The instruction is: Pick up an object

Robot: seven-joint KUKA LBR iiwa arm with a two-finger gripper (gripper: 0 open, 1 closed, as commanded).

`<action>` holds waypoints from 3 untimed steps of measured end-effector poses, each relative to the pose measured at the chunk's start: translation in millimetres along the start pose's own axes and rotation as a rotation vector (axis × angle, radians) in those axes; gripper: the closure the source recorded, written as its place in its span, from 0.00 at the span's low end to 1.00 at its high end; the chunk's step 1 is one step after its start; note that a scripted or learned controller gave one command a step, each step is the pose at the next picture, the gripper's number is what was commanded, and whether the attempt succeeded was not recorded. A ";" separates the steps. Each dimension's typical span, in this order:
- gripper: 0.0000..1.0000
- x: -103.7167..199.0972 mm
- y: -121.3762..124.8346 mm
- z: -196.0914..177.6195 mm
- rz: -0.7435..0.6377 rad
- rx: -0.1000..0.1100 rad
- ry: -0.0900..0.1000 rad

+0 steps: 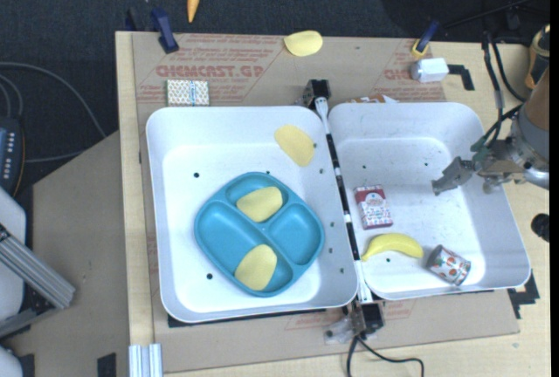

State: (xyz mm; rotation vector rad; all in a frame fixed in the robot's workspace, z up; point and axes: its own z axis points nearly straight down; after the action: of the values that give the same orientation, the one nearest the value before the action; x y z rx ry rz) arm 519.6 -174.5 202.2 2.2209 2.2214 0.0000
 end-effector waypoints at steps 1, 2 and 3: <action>0.00 72.6 2.7 68.4 -0.001 0.003 0.002; 0.00 80.4 -32.8 118.0 0.001 0.001 0.001; 0.00 54.8 44.6 117.3 0.000 -0.001 0.000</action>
State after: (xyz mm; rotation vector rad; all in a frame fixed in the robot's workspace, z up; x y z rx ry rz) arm 564.2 -119.7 84.9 2.2202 2.2206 0.0005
